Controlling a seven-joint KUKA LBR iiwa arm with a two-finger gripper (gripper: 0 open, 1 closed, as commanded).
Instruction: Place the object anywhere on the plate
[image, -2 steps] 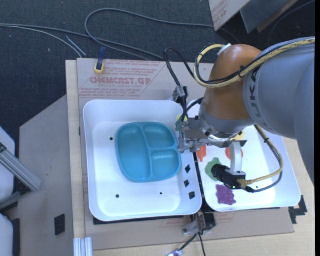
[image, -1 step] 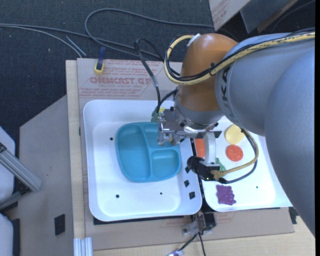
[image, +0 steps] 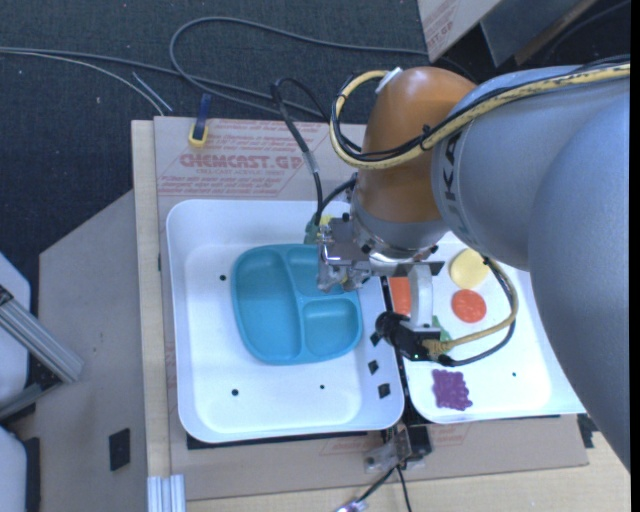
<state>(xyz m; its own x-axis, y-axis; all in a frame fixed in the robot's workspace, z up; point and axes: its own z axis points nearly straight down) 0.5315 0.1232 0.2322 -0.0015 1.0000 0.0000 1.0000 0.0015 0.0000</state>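
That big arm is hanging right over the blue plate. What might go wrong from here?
Two risks, as I judge it. The gripper sits low over the blue plate, by its right-hand edge; whatever it lets go there could land on the rim and slide into the left bin. The arm also hides part of the right bin, where the orange toy, yellow toy and purple grapes lie close together.

Cardboard sheet (image: 240, 160) under bins, cables (image: 215, 40) behind.
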